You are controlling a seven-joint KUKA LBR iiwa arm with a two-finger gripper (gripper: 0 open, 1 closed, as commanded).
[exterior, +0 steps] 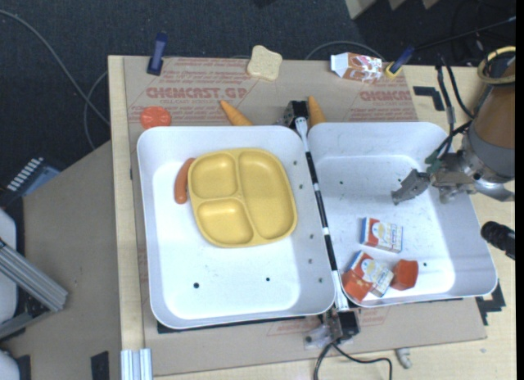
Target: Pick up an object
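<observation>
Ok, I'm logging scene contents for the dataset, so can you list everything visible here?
Shallow plastic bins: two, white, side by side on the bench.
Divided plastic tray: one, yellow, left bin.
Toy sausage: one, red-orange, left bin, against the tray's left edge.
Small printed cartons: two, white and orange, right bin.
Small red piece: one, right bin, beside the lower carton.
Toy bread slice: one, beige, bench above the bins.
End effector: one, grey, over the right bin.

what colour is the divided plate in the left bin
Yellow. The divided plate shows plainly in the camera view.
</observation>
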